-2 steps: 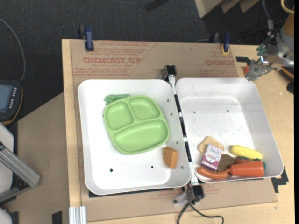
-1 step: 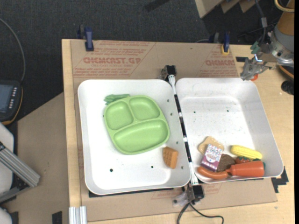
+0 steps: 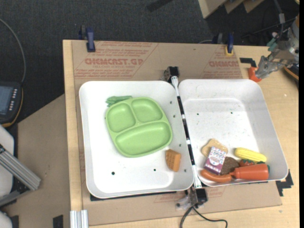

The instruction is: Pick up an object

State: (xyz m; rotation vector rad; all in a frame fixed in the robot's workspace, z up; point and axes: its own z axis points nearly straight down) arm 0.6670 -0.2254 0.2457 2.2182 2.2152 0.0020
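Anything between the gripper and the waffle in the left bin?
Nothing visible does. The gripper sits past the right bin's far right corner; the waffle lies alone by the divider, beside the green plate.

**Objects spread over both bins, mostly right bin's near corner**

Left bin (image 3: 90,141): green divided plate (image 3: 138,126) lying flat, small green piece (image 3: 118,99) at its far-left edge, orange waffle-like block (image 3: 173,159) near plate's front right. Right bin (image 3: 266,113): cluster in near corner — tan cracker (image 3: 212,146), purple-white packet (image 3: 216,158), brown piece (image 3: 230,164), yellow corn (image 3: 250,154), orange carrot (image 3: 251,172), hot dog (image 3: 216,177), all touching or overlapping.
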